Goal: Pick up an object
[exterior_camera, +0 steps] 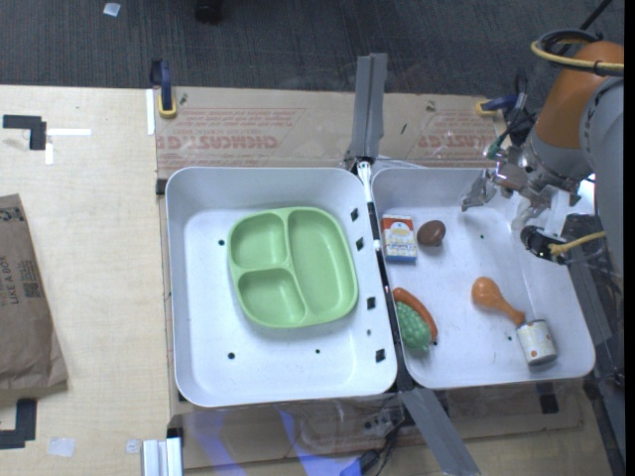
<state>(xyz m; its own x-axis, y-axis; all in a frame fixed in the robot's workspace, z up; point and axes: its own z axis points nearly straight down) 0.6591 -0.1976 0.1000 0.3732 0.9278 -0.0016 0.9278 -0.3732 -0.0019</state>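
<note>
Bench: pale wooden top (79,117) seen from above, dark floor beyond it, and a brown cardboard sheet (258,127) under the far edge of the bins with faded red print, reversed and unreadable.
Paper bag: a brown bag (25,296) lies flat at the left edge; its dark print is too small to read.
Left bin: white bin (193,365) holding a light green divided plate (294,265) with three compartments, lying slightly turned.
Right bin: white bin (476,360) with the loose things in it.
Box: small blue and white box (400,237) with an orange picture, near the left wall; lettering too small to read.
Brown ball: dark round lump (431,232) just beside the box.
Carrot and green piece: orange carrot (417,307) touching a knobbly green vegetable (413,328) at the dividing wall.
Orange drumstick: orange piece (494,297) mid-bin.
Can: small white can (537,342) with an orange mark, on its side near the front right corner.
Arm: grey arm with its orange band (575,95) at the right.
Gripper: gripper (496,188) over the far right corner of the right bin, well apart from every object; nothing between its fingers, and how wide they stand I cannot tell.
</note>
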